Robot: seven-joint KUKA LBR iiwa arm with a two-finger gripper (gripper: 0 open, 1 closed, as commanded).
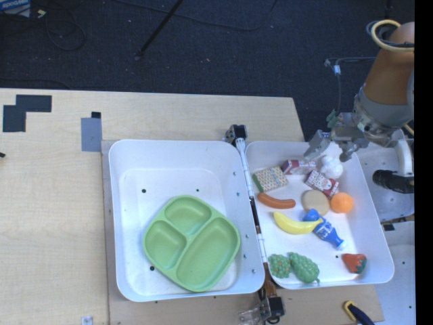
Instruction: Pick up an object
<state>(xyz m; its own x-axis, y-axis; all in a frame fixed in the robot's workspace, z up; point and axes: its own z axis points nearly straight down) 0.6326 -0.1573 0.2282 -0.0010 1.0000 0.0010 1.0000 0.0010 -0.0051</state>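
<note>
- my gripper (331, 156) is hanging over the far edge of the right bin (379, 249), just above the toys at that end, with my grey and orange arm (389, 80) reaching in from the right.
- i am not holding anything that shows, and i cannot tell how the hand is set.
- a white toy (331, 164) is sitting right below my gripper, with a red and white packet (321, 181) just near of it and another red and white packet (295, 166) to its left.
- a checkered cracker (270, 179) is lying near the bin's left wall, with a hot dog (276, 200) just near of it.
- a tan round toy (314, 201) is resting mid-bin, and an orange (342, 202) is touching its right side.
- a banana (295, 223) is lying near of them, beside a blue bottle (325, 230).
- green grapes (295, 266) are sitting at the near edge, and a strawberry (355, 263) is in the near right corner.
- the left bin (128, 181) is holding a green divided plate (192, 242).
</note>
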